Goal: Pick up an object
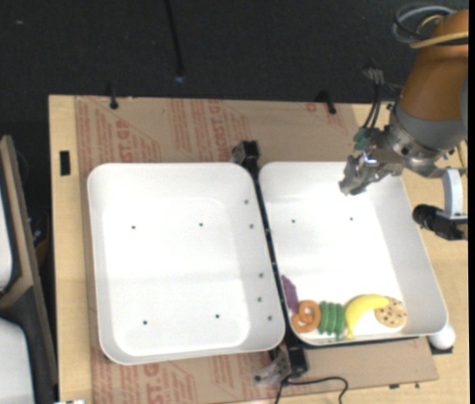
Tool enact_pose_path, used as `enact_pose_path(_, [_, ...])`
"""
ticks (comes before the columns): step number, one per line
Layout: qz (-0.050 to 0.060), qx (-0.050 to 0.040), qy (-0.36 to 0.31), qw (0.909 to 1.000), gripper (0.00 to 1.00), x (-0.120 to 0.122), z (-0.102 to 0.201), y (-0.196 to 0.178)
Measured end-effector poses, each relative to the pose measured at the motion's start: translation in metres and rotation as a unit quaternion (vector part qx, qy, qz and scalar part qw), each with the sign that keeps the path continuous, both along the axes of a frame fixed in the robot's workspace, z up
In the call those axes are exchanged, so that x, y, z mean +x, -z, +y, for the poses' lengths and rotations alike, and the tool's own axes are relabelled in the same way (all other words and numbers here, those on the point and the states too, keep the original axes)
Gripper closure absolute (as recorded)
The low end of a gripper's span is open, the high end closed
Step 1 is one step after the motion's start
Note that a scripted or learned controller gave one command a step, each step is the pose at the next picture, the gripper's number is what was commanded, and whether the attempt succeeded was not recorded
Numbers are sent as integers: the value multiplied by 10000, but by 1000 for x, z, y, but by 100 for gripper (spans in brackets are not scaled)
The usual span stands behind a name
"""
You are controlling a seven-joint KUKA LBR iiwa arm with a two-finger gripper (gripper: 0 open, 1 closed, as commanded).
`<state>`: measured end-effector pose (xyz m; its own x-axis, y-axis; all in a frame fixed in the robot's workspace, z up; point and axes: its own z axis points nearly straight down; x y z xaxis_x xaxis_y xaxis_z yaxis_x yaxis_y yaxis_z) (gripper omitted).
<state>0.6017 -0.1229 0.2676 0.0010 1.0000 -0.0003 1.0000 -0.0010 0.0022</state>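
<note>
The robot's hand (357,180) hovers over the far end of the right bin (389,225), carrying nothing visible; how wide it stands cannot be told from this angle. Well apart from the hand, along the bin's near wall, 5 small items lie untouched in a row: a purple piece (289,290), an orange ring (306,316), a green piece (332,318), a yellow banana (366,307) and a cookie (391,314). The pick appears not yet begun: reach, descent and grasp all remain.
</note>
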Motion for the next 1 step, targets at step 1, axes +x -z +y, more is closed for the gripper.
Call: enact_pose_path(1, [22, 2, -8, 10000, 100, -11, 20, 35])
